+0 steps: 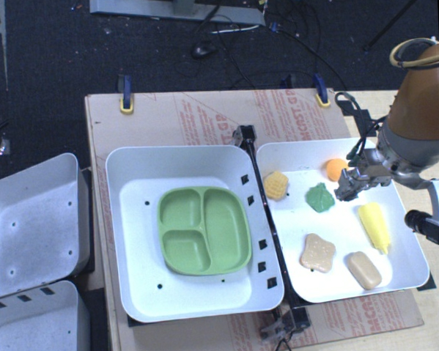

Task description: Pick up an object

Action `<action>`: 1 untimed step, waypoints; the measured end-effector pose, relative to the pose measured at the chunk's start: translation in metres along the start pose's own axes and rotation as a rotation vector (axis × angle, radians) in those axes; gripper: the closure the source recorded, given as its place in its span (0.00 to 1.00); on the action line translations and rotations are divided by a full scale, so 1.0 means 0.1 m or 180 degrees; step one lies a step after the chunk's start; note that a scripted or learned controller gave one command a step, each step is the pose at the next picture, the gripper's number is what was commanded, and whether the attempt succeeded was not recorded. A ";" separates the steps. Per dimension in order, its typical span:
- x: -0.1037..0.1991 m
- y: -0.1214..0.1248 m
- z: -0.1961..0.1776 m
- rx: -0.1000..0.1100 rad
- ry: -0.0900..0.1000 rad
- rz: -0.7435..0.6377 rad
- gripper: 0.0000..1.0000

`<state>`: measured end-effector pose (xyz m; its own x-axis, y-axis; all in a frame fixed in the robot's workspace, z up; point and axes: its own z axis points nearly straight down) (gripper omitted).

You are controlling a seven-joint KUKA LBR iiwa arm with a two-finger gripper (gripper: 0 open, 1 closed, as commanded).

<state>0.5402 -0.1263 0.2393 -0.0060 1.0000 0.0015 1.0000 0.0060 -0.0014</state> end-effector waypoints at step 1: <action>0.57 -0.06 -0.06 -0.0003 0.0004 -0.0008 1.00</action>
<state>0.5343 -0.0693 0.2457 -0.0083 1.0000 0.0027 1.0000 0.0083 -0.0005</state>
